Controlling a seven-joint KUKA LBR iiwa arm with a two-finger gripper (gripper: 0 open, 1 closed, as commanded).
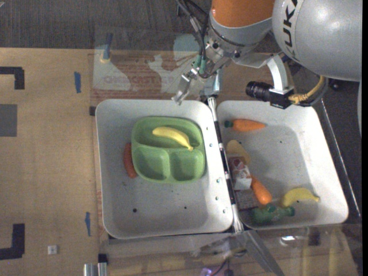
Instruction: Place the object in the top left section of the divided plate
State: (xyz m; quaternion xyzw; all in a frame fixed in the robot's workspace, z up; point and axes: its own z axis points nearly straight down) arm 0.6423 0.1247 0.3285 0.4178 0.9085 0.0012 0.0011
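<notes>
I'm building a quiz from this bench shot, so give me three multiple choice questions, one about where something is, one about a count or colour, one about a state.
1. Where does the banana nearest the green divided plate lie?
A. in the plate's large upper section
B. on the left bin's floor
C. outside both bins

2. How many carrots lie in the right bin?
A. none
B. two
C. four

3. How does the gripper stand?
A. pressed onto the plate
B. above the bins' far edge, holding nothing
C. down in the right bin

Answers: 1 A, the yellow fruit rests inside the plate's rim. 2 B, one carrot near the far wall, another lower down. 3 B, it hangs beyond the left bin with nothing between its fingers.
</notes>
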